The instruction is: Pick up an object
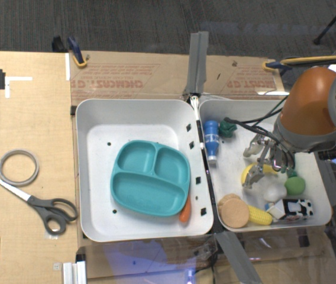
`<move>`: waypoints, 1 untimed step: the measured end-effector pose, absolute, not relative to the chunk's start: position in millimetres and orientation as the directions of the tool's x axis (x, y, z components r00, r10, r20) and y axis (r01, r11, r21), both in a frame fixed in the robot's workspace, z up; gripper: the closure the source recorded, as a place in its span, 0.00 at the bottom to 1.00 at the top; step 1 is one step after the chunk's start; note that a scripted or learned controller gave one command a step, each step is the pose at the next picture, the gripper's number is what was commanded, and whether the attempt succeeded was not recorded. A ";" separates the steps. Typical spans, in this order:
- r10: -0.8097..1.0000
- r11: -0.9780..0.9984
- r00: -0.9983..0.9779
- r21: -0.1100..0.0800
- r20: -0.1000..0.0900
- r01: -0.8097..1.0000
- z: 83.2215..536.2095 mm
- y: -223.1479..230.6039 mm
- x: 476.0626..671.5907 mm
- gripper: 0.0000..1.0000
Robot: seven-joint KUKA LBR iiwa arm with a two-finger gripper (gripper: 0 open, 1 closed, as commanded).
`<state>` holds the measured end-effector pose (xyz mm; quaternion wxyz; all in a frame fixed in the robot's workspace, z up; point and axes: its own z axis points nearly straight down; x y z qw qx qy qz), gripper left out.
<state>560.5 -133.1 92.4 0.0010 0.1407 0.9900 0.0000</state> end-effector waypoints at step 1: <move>0.356 0.935 -0.935 0.000 -0.004 0.356 92.5 -121.5 581.1 0.00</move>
